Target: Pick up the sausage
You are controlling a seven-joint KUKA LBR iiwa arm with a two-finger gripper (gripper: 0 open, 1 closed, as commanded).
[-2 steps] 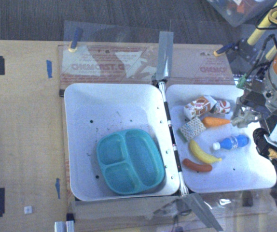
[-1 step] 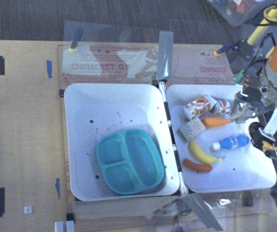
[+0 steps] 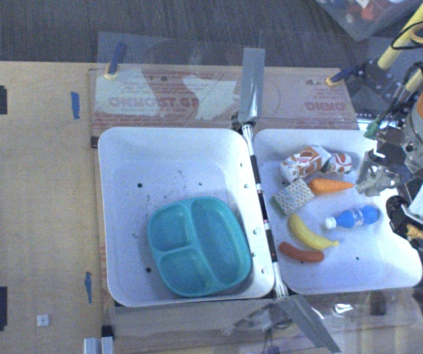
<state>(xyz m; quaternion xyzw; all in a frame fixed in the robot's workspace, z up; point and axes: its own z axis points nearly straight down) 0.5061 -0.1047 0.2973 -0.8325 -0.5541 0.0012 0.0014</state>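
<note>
Gripper [image 3: 376, 181] sits at the right side of the right bin [image 3: 388, 271], metallic and blurry. Can't tell whether the fingers are apart or together; the tips blend into the white bin floor. Nothing visible between them. Wrist and arm above it are cut off by the frame's right edge, with cables crossing in front, so the arm's outline is hard to follow.

Sausage [image 3: 301, 253] lies on the floor of the right bin, near its front-left corner, red-brown, roughly horizontal. It's well apart from the gripper. Banana [image 3: 309, 234] sits just behind it, touching or nearly so; can't resolve the gap.

Blue-and-white bottle [image 3: 353, 217] lies on its side between the banana and the gripper. Carrot [image 3: 331, 186] is just left of the gripper. Behind the carrot, a red-white carton [image 3: 305, 164] and a small item partly hidden beside it, unidentifiable. Speckled block [image 3: 294, 196] near the divider.

Left bin [image 3: 123, 153] holds a teal divided plate [image 3: 199, 245], its front edge overlapping the bin's rim.
</note>
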